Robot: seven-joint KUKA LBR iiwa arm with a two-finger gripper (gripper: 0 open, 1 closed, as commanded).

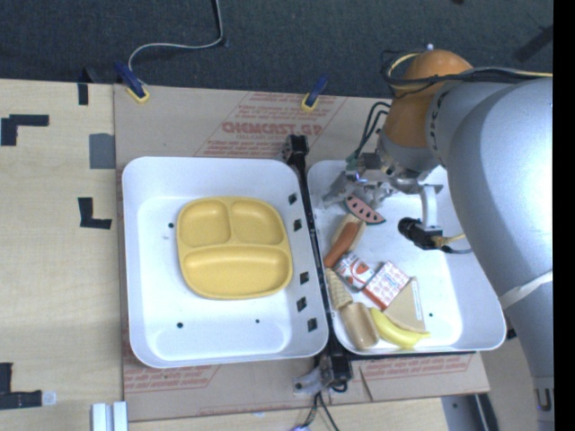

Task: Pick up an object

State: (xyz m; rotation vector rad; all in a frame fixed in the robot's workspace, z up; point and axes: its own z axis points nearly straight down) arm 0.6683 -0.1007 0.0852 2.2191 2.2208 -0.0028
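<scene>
My gripper [361,185] hangs over the far left part of the right bin [467,317], under the arm's orange band [420,92]. A red watermelon-slice toy [365,210] lies just in front of it, touching or nearly touching. Nearer the front lie a hot dog [344,241], a small red and white carton [356,272], a second carton [386,284], a tan wedge [410,303], a bread roll [358,324] and a banana [399,331]. I see nothing lifted off the bin floor.
The left bin [148,268] holds a yellow divided plate [235,247]. A black divider with clips [303,232] runs between the bins. The grey arm [503,178] covers the right bin's far right side. Yellow clamps [133,86] sit at the board's back edge.
</scene>
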